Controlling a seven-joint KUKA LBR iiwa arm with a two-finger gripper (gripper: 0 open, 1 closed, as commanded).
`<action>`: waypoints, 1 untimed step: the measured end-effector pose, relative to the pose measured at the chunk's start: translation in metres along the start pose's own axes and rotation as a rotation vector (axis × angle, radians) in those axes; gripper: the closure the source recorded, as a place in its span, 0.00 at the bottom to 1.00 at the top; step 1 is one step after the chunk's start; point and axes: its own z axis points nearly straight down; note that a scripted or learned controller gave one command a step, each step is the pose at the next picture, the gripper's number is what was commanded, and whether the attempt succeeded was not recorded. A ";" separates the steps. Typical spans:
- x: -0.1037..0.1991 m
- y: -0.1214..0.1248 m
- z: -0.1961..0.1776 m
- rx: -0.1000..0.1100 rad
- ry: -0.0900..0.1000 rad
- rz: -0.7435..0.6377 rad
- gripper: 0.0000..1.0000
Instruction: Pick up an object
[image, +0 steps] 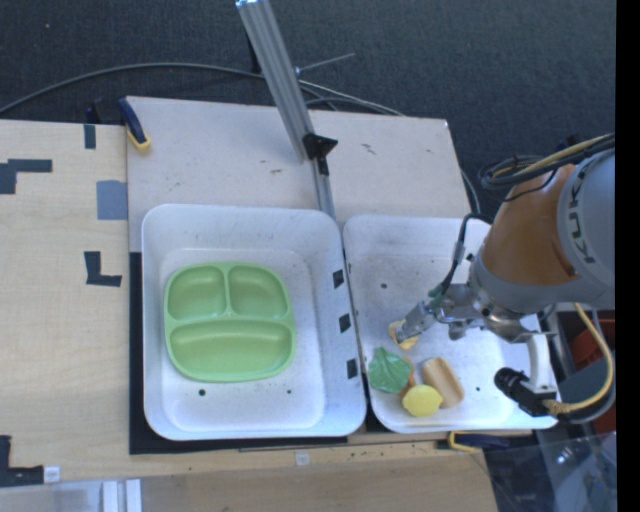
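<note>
In the right bin (400, 250), my gripper (415, 325) hangs low over the floor near the middle, reaching in from the right. A small yellow-tan piece (404, 336) lies right at its tip, touching or nearly touching it; I cannot tell whether it is held. Just in front lie a green leafy toy (388, 372), a yellow lemon (422, 401) and a tan hot-dog bun (443, 380), all clustered at the bin's near edge.
The left bin (160, 300) holds a green divided plate (229, 321). A grey metal pole (285, 80) slants down to the bins' shared wall at the back. The far half of the right bin is bare floor.
</note>
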 end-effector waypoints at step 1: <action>0.002 -0.009 0.061 0.001 0.001 -0.001 0.00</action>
